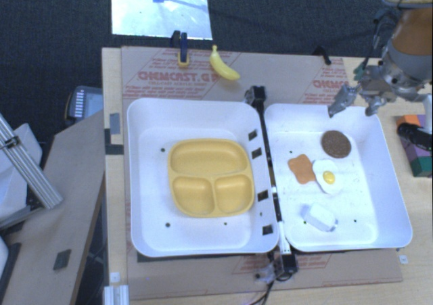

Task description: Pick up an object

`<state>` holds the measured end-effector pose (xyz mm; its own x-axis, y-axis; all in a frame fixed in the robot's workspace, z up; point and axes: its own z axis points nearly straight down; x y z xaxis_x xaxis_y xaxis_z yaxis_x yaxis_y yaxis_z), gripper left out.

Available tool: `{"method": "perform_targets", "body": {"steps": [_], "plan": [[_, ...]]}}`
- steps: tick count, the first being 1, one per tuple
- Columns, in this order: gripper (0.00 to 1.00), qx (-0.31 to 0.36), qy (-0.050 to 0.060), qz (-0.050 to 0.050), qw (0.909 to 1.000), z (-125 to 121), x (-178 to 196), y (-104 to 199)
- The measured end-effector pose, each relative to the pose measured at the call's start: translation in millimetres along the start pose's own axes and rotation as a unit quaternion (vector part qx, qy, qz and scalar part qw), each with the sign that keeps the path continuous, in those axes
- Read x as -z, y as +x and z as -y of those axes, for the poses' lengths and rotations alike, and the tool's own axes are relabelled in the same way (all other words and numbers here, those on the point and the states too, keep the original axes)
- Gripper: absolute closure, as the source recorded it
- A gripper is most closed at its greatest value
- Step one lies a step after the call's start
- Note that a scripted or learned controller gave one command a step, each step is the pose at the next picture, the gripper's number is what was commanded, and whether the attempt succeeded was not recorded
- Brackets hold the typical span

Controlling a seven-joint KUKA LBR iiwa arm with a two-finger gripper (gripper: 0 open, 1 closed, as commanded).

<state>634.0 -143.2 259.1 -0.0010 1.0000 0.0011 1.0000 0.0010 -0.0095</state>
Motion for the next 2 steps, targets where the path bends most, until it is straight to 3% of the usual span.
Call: {"method": "perform_targets", "body": {"steps": [1, 2], "plan": [[0.0, 0.001, -0.006, 0.001, 1.0, -2, 7, 0], [0.0, 0.0, -0.004, 0.001, 1.0, 5, -48, -6]]}}
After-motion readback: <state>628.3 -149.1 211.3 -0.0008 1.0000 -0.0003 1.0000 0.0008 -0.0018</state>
